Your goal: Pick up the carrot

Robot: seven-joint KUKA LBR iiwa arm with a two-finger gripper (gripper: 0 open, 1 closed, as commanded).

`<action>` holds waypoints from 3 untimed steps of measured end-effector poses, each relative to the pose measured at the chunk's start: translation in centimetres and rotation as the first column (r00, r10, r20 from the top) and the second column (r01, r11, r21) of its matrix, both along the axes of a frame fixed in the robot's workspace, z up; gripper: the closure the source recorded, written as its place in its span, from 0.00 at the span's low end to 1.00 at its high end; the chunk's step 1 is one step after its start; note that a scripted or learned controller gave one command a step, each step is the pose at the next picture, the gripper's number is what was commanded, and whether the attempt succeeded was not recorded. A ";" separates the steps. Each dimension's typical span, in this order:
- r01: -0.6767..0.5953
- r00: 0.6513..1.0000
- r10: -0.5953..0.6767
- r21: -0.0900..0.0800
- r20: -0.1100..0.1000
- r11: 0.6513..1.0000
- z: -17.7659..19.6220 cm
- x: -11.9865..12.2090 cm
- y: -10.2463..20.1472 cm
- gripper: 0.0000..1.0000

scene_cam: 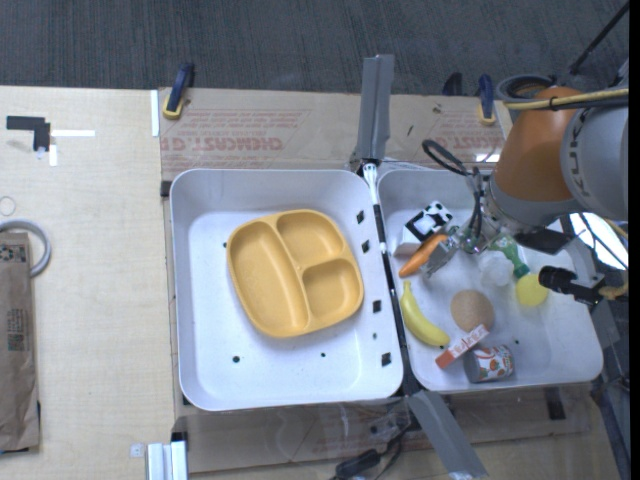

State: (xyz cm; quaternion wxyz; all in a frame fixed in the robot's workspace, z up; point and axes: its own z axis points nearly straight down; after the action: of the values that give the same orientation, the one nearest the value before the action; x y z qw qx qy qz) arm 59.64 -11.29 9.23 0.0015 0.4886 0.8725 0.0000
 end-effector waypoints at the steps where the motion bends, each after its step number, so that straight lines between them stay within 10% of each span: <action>1: -0.179 0.984 0.179 -0.002 0.002 0.984 2.3 5.0 -4.8 0.00; 2: -0.356 0.934 0.356 -0.005 0.002 0.934 0.2 3.4 0.5 0.00; 3: -0.311 0.950 0.311 0.000 -0.002 0.950 6.3 -4.9 -3.7 0.00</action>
State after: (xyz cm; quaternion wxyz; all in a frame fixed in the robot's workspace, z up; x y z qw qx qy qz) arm 54.73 -15.00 15.53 0.0005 0.3451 0.9386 -0.0003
